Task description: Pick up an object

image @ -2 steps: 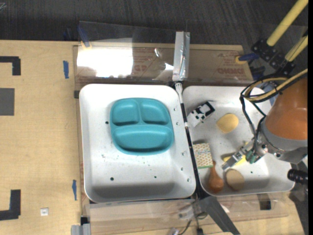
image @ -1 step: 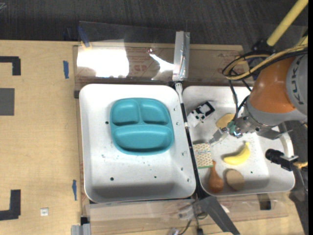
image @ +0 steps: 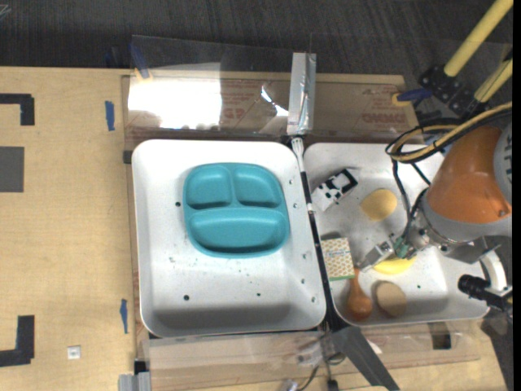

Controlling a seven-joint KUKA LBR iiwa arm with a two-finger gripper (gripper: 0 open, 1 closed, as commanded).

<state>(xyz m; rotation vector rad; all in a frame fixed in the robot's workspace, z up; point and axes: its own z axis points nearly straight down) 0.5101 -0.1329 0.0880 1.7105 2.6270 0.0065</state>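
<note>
A teal divided tray is lying in the middle of the left white bin, its two small compartments facing the counter's far edge. The wooden counter is stretching out to the left, carrying black tape marks and blue tape strips. A clear plastic sheet is standing along the far edge behind the bins, catching glare.

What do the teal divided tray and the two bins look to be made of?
The teal divided tray looks like moulded plastic or silicone with a matte finish: even colour, soft rounded edges and dividers. The left bin and right bin look like smooth white plastic, going by their rounded corners and faint sheen.
</note>
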